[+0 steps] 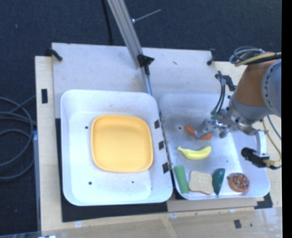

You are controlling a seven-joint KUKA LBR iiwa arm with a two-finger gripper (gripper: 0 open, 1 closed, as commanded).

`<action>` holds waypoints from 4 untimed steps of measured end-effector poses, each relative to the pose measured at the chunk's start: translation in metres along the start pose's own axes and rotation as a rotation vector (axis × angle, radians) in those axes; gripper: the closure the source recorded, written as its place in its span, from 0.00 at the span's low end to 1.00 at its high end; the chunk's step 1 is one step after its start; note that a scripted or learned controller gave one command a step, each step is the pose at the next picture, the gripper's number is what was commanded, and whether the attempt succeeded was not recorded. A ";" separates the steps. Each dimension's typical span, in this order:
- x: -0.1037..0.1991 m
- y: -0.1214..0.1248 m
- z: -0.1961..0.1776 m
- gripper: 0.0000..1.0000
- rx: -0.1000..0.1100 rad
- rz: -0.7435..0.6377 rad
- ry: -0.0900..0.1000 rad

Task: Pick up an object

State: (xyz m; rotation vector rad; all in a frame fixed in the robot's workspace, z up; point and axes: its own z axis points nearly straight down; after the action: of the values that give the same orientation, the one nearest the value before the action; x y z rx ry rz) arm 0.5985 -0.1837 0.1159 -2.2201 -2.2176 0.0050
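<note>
In the right bin (171, 114) lie a small orange-red piece (191, 130), a yellow banana (195, 152), a green stick (180, 178), a slice of toast (201, 182), a dark green pepper (218, 180) and a round brown donut (238, 182). My gripper (205, 131) hangs low over the bin's upper middle, its tip right beside the orange-red piece and just above the banana. The grey arm with its orange band (252, 86) comes in from the right.
The left bin (76, 108) holds a square yellow plate (121, 143). A slanted metal rod (128, 29) runs down to the gap between the bins. Black cables lie off the bench at the left.
</note>
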 end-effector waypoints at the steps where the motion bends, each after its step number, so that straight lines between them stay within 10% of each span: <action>1: 0.000 0.000 0.016 0.00 -0.004 0.000 -0.001; 2: -0.001 0.001 0.004 1.00 -0.007 0.000 -0.001; 4: 0.008 -0.001 -0.091 1.00 -0.010 -0.001 -0.001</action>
State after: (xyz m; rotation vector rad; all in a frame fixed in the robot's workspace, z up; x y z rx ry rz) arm 0.5984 -0.1760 0.2064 -2.2246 -2.2241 -0.0041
